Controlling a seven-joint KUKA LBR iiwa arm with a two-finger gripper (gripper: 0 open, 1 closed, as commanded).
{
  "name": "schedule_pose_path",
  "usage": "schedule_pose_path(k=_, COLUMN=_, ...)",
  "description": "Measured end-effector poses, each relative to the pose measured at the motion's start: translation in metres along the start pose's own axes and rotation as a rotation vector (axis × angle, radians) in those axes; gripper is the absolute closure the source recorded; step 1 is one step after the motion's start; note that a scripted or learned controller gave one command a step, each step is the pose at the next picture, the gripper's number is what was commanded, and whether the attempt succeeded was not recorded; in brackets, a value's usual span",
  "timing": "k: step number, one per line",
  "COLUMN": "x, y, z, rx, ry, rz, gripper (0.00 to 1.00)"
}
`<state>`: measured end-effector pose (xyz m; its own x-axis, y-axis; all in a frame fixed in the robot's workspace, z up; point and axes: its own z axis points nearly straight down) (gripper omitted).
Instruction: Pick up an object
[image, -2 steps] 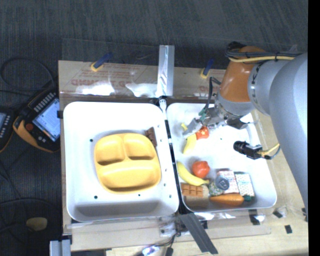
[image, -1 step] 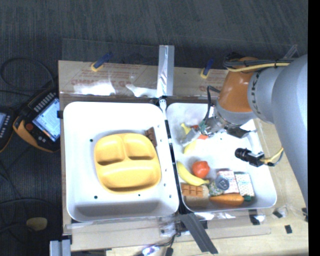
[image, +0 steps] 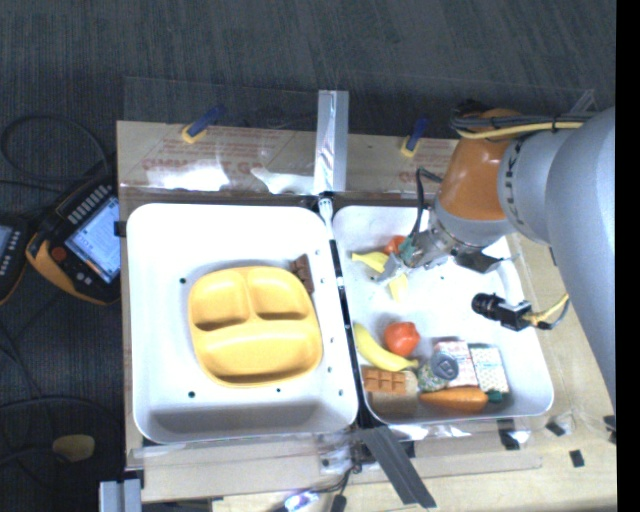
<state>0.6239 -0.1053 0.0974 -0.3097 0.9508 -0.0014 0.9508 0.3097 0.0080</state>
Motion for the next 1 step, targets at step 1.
schedule_pose_path(k=1, x=0.0727, y=0.04, z=-0.0836, rx=0.012, ry=0.0, rz=0.163, gripper=1.0)
